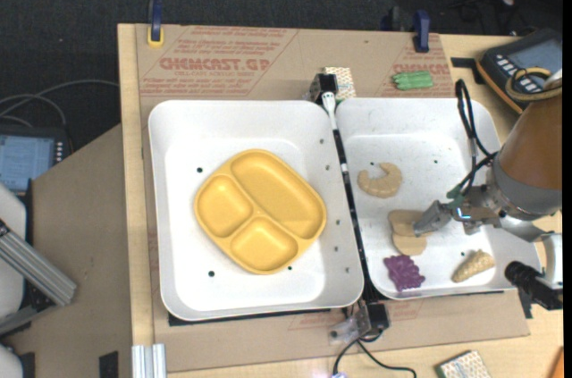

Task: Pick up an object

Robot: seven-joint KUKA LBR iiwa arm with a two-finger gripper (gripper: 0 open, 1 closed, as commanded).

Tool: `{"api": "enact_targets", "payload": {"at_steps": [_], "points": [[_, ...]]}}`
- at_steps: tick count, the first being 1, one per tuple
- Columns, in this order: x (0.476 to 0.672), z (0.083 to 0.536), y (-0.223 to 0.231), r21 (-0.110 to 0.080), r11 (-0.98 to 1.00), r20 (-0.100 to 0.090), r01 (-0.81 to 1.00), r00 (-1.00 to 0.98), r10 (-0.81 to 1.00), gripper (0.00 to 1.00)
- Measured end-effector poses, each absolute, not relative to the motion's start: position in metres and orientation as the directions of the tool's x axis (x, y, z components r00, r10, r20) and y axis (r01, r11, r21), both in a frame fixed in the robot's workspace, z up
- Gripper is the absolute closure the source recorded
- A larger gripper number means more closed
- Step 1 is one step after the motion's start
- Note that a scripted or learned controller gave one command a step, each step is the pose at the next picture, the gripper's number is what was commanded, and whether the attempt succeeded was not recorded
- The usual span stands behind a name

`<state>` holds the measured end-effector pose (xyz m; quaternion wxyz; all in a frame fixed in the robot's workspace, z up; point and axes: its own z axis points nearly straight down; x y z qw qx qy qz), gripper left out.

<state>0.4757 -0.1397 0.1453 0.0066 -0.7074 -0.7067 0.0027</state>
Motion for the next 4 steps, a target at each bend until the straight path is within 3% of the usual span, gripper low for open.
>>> {"api": "enact_targets", "payload": {"at_steps": [1,2,3,4], "points": [[0.515,0.085,-0.107,0.0,0.001,0.002,1.0,-0.001,1.0,0.0],[0.576,0.085,-0.111,0.005,0.002,-0.002,1.0,-0.002,1.0,0.0],[0.573,0.095,-0.111,0.003,0.0,-0.001,1.0,0.0,1.0,1.0],[0.54,0.186,-0.043,-0.001,0.002,0.0,1.0,-0.002,1.0,1.0]]}}
